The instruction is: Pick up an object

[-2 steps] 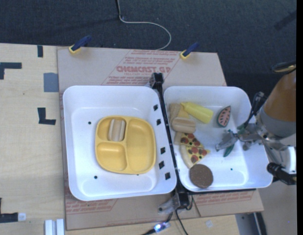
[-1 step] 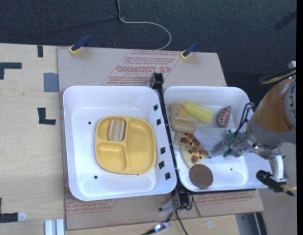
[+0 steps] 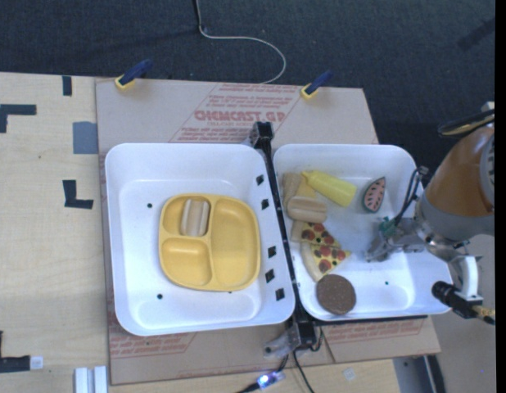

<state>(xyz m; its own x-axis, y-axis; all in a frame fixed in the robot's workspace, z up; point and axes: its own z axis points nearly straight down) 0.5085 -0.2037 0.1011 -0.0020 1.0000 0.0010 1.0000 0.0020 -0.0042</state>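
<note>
The right bin [image 3: 400, 297] holds several toy foods. A yellow bottle-shaped piece [image 3: 328, 187] lies at the back, with a watermelon slice [image 3: 373, 194] to its right. A tan bun [image 3: 306, 209] sits near the divider, a pizza slice [image 3: 322, 250] lies in front of it, and a brown round patty [image 3: 336, 294] rests near the front wall. My gripper [image 3: 383, 242] hangs low over the bare floor of this bin, right of the pizza slice and in front of the watermelon. Nothing shows between its tips.
The left bin [image 3: 130, 219] carries a yellow divided plate [image 3: 224, 248] with a beige piece [image 3: 194, 216] in its back-left compartment. The arm's orange band [image 3: 458, 182] and grey wrist cover the right bin's right wall. A black clip [image 3: 261, 133] joins the bins at the back.
</note>
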